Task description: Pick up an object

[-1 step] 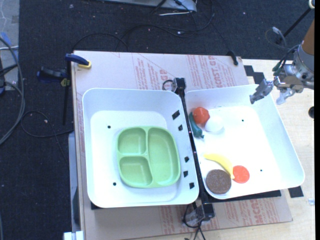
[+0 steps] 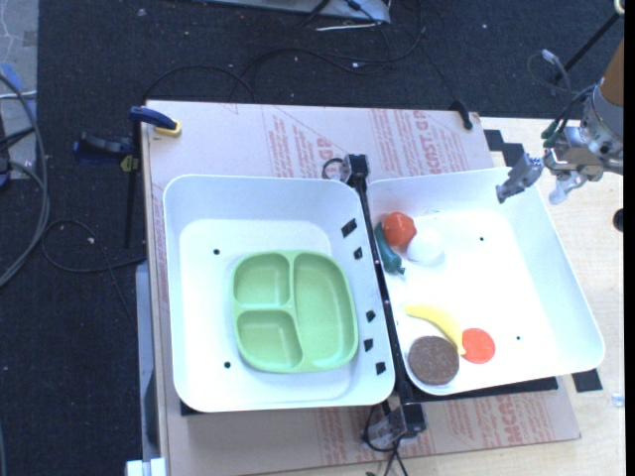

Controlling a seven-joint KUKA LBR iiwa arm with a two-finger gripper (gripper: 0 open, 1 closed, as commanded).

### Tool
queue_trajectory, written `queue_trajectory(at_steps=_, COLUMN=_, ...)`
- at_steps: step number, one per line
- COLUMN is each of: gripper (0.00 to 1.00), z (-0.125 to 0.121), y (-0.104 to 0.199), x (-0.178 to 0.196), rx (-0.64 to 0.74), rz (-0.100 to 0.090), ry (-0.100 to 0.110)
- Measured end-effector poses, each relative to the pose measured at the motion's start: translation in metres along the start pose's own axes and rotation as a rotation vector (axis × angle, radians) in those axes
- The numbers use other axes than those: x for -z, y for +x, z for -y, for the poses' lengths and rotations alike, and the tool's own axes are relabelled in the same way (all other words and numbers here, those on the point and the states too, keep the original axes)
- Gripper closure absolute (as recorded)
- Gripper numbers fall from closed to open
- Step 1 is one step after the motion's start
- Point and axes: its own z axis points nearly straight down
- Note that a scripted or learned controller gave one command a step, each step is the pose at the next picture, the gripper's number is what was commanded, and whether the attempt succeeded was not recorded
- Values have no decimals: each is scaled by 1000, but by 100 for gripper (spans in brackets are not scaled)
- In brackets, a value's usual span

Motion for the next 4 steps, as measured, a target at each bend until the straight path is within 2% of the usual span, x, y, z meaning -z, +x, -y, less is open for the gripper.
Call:
queue_trajectory(at_steps=2, gripper=0, z=9, y=-11, x=-99, rx=-1, rz=-1, ry=4)
queue_trajectory(at_steps=3, gripper=0, z=3, y=-9, x=-144, rx=1, rz=-1, ry=4)
queue_trajectory(at_steps=4, gripper=100, z=2, y=-10, x=-131, rx=1, rz=0, ry=0)
